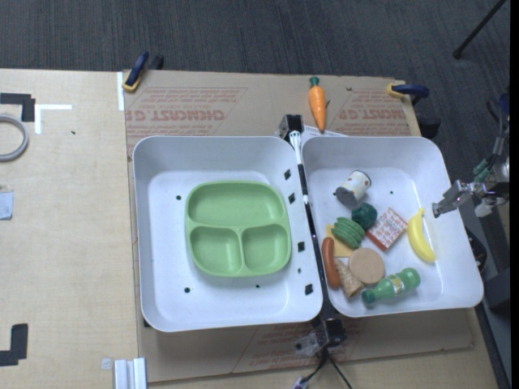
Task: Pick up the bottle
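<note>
The end effector (451,201) sits at the right bin's (434,159) right rim, fingers too small to read. The green bottle (391,287) lies in that bin's near corner, well apart. Farther off lies a banana (421,236).

The divided tray (238,240) lies in the left bin (154,217); the bottle (392,287) lies at the right bin's (430,164) near edge

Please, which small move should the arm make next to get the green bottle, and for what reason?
Probably move the gripper left and toward the near edge, to above the green bottle. The gripper sits at the right bin's right rim, apart from the bottle, which lies on its side near the front wall, beside the round cookie.
</note>
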